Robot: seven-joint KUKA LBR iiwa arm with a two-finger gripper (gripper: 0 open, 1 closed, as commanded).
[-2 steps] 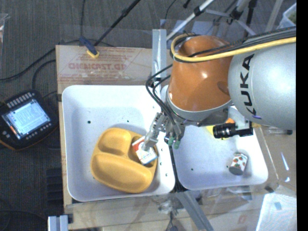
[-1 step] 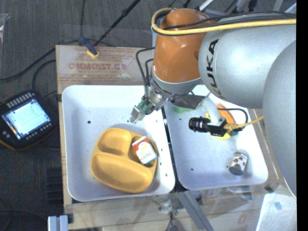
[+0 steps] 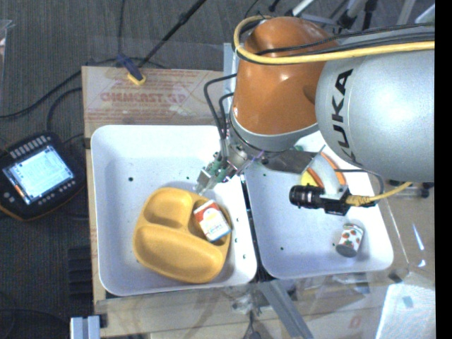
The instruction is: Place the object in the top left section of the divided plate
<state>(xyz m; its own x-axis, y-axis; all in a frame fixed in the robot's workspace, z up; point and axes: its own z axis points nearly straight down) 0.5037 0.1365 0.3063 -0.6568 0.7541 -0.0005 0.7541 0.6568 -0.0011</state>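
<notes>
A yellow divided plate (image 3: 173, 249) lies in the left bin (image 3: 127, 168), toward its front right. A small white, orange and red packet (image 3: 212, 222) rests in the plate's right-hand section, tilted against the rim. The plate's top left section (image 3: 167, 207) holds nothing that I can see. My gripper (image 3: 210, 174) hangs just beyond the plate's far rim, a little behind the packet and apart from it. The orange wrist band (image 3: 279, 76) and the grey arm cover the bins' back right.
The right bin (image 3: 282, 253) holds a small white cube with dark spots (image 3: 349, 238) near its front right. An orange and white object (image 3: 330, 172) lies partly under the arm. A black cylinder (image 3: 311, 196) with a yellow cable juts from the wrist. A pendant (image 3: 39, 175) sits left of the bench.
</notes>
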